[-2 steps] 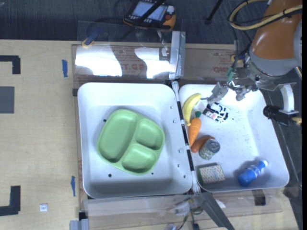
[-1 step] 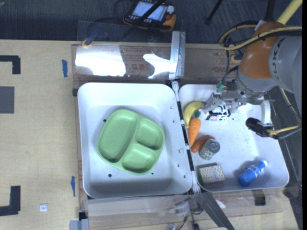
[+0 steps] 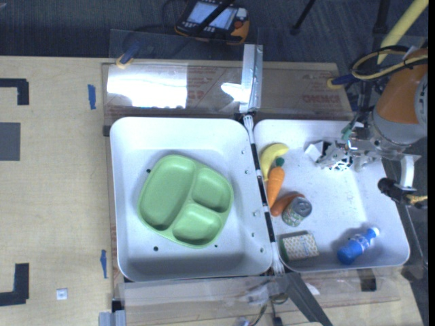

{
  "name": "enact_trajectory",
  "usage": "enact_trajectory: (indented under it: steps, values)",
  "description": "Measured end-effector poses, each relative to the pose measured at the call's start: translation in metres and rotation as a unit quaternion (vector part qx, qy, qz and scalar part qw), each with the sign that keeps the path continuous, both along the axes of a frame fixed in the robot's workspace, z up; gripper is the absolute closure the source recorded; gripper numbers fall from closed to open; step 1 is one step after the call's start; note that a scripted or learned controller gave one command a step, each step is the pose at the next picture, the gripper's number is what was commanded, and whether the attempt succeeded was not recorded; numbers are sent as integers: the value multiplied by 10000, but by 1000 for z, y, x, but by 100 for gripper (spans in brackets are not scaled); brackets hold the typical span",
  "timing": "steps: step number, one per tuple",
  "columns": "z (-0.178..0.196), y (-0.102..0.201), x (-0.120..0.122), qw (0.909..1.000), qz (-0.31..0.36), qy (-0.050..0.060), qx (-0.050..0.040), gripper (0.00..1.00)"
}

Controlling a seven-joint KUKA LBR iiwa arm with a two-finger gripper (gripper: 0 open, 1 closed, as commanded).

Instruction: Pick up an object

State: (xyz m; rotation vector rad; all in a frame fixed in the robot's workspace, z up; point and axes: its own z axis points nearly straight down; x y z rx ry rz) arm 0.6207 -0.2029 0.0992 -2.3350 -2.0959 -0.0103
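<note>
Two shallow white bins sit side by side on a pale wooden bench, seen from above at a slant.

Nearest the viewer, along the front of the right bin (image 3: 389, 202), lie a small rectangular sponge-like pad (image 3: 300, 245) by the dividing wall and, to its right, a blue plastic bottle (image 3: 357, 245) on its side.

A little farther back, against the divider, a metal can (image 3: 296, 209) lies tipped over. Touching it from behind is an orange toy carrot (image 3: 274, 183), and behind that a yellow banana (image 3: 273, 155).

The left bin (image 3: 129, 182) holds a green divided plate (image 3: 185, 199) with three compartments, lying flat.

At the far right corner of the right bin, the grey arm with its orange band reaches in. Its gripper (image 3: 338, 157) hangs over bare bin floor, well apart from every object. I cannot tell how it is set.

Beyond the bins lies a handheld control pendant (image 3: 212, 19).
</note>
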Motion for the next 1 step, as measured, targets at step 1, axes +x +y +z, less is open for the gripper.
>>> enact_trajectory:
  steps: [1]
  values:
    - [-1,5,38,9747,-2211,341,16,0]
